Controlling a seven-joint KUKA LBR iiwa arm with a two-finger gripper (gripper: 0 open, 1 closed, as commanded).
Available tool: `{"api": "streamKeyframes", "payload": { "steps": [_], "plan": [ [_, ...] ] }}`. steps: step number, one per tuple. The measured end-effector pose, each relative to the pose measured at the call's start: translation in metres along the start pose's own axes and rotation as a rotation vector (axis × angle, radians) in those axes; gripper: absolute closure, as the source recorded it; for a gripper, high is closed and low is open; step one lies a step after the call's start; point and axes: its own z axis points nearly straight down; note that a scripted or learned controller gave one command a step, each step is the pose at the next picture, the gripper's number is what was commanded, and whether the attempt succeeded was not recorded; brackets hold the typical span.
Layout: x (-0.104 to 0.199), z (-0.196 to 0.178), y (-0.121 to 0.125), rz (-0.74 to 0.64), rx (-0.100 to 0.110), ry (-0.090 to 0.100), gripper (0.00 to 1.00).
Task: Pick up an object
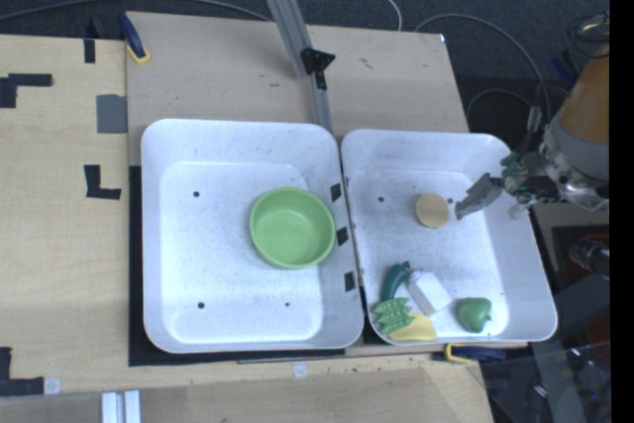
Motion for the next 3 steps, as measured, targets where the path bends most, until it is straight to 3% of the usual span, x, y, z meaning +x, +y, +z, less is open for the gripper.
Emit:
{"api": "streamKeyframes", "payload": {
  "steps": [1,3],
  "plan": [
    [0.000,0.000,0.000,0.000,0.000,0.000,0.00],
    [0.010,0.106,0.006,0.001,0.006,0.001,0.00]
  ]
}}
